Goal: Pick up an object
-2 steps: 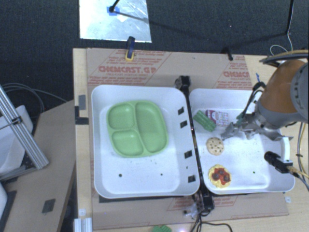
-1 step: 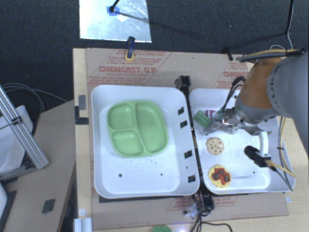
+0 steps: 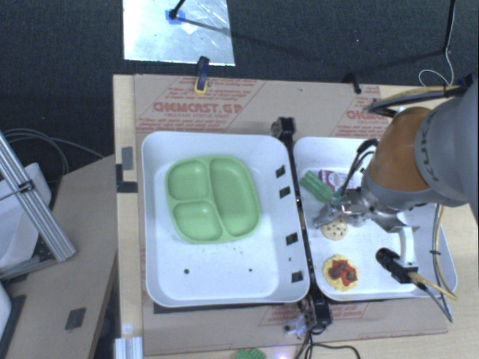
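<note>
The right bin (image 3: pixel 374 294) holds a tan chocolate-chip cookie (image 3: pixel 334 231), a small round toy pizza (image 3: pixel 341 271) with red topping, a green oblong piece (image 3: pixel 315 185) and a white and purple packet (image 3: pixel 330 176). My gripper (image 3: pixel 334 214) hangs low in this bin, just above the cookie's far edge and right beside the green piece. Nothing shows in its grasp. The grey arm with its orange band (image 3: pixel 400 155) covers the bin's right half.
The left bin (image 3: pixel 224 283) carries a green divided plate (image 3: pixel 212 199). A black divider with clips (image 3: pixel 296 200) runs between the bins. A yellow clamp (image 3: pixel 201 77) stands at the bench's far edge, and a metal frame (image 3: pixel 30 208) stands to the left.
</note>
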